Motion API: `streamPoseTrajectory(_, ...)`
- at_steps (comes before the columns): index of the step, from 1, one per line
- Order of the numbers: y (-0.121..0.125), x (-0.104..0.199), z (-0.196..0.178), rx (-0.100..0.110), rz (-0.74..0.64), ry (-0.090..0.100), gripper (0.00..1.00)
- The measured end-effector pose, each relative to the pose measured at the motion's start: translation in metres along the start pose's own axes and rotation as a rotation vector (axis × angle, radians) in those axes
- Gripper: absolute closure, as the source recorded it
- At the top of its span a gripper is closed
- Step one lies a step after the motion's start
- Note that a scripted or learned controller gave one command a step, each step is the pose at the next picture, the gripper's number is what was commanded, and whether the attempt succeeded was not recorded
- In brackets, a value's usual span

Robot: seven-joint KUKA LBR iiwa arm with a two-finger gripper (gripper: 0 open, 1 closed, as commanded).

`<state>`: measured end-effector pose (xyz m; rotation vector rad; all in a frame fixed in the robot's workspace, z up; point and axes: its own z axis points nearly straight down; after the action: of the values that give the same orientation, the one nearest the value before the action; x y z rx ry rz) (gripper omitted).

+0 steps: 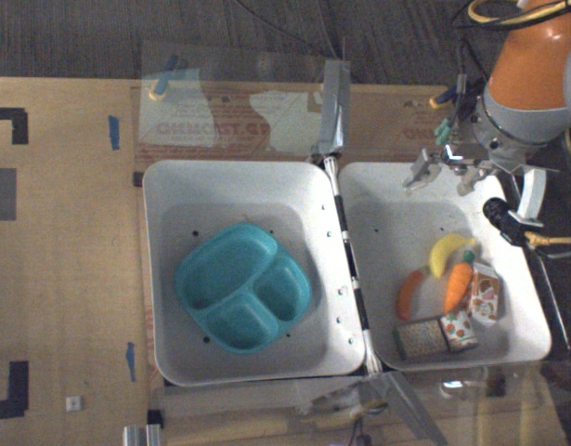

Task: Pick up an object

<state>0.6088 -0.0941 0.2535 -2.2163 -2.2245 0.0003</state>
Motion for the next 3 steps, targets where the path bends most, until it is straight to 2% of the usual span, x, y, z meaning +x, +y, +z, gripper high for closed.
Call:
streamPoseTrajectory(1, 0.009, 0.016, 0.065, 0.000, -0.027, -0.001, 0.00)
streamPoseTrajectory(2, -0.032, -0.062, 0.138, 0.000, 0.056, -0.001, 0.00)
streamPoseTrajectory(3, -0.081, -0.089, 0.166, -0.007, 0.009, -0.001, 0.00)
